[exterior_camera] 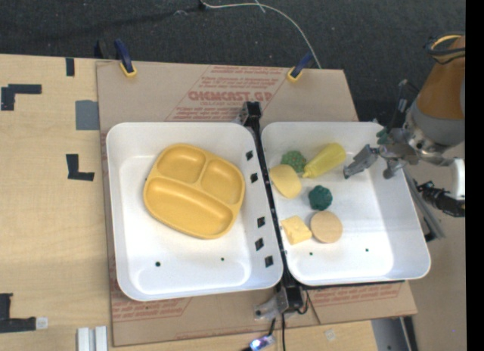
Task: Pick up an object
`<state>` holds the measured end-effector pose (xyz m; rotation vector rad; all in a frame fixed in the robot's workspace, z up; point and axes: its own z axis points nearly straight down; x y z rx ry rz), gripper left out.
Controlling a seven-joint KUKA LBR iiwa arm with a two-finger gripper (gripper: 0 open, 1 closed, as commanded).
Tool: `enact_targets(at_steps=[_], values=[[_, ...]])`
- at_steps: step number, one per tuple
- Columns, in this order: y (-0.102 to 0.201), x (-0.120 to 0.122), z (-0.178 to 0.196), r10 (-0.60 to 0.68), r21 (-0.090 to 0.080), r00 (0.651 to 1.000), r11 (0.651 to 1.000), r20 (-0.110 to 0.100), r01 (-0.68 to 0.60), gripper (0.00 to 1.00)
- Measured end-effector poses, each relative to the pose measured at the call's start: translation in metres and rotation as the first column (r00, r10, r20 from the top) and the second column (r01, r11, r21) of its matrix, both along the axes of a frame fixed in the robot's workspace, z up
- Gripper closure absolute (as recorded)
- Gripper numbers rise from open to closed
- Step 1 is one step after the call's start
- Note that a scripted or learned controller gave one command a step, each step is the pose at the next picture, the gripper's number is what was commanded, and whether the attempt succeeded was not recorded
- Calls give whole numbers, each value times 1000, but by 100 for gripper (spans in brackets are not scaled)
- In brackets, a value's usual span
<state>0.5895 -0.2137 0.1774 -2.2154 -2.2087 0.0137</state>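
The right bin (393, 221) holds several small food items. These include a yellow corn-like piece (325, 159), a light green lump (293, 162), a pale yellow rounded piece (286, 181), a dark green lump (320, 197), a yellow block (296, 230) and a tan round disc (327, 228). My gripper (370, 168) hangs over the right bin's upper right part, just right of the corn-like piece and apart from it. Its fingers are spread open, and nothing sits between them.
A yellow divided plate (195, 189) lies in the left bin (128, 251). A black divider with clips (261, 191) runs between the two bins. The grey arm with its orange band (442, 92) comes in from the right. Bare white floor spans the right bin's lower right.
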Motion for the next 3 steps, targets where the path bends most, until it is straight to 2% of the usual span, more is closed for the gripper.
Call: enact_targets(at_steps=[1, 2, 3], values=[[1, 4, 9, 4, -3, 1000, 1000, 14, -4, 0], [-4, 5, -54, 4, -3, 1000, 1000, 9, -4, 0], [-3, 5, -94, 5, -6, 1000, 1000, 15, -5, 0]])
